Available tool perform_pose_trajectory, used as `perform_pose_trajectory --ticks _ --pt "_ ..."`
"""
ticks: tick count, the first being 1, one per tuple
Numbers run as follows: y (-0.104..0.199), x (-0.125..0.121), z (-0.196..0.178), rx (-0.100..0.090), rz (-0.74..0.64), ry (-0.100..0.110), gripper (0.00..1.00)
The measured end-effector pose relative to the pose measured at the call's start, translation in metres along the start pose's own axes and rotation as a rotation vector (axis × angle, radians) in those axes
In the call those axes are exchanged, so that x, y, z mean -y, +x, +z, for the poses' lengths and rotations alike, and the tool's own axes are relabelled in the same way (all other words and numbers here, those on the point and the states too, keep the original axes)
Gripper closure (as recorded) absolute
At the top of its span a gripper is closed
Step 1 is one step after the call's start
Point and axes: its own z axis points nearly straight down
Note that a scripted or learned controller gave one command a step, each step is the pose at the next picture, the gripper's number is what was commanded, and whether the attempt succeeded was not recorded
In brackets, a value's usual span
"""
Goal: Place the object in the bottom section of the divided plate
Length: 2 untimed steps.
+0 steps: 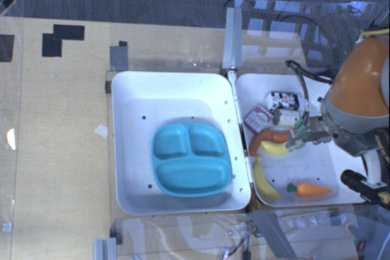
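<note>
gripper (297, 134) over right bin (341, 192) | grip state unclear | carton (259, 118) print unreadable

Smooth blue plastic plate (192, 160), pale wood bench (55, 131)

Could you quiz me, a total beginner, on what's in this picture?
1. True or false: the blue plastic divided plate sits in the left white bin.
2. Which lies nearest the gripper? A) orange toy carrot B) small yellow toy banana C) the plate
3. Fill in: the carrot lies in the ____ white bin.

Key: 1 true; 2 B; 3 right.
</note>
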Motion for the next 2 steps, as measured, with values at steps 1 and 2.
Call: perform_pose_trajectory --ticks 1,2 --pt "0.0301 -0.0764 0.0340 -0.001 -0.033 0.001 1.00" --pt "0.0299 -0.0766 0.0335 -0.001 -0.034 0.000 0.00"
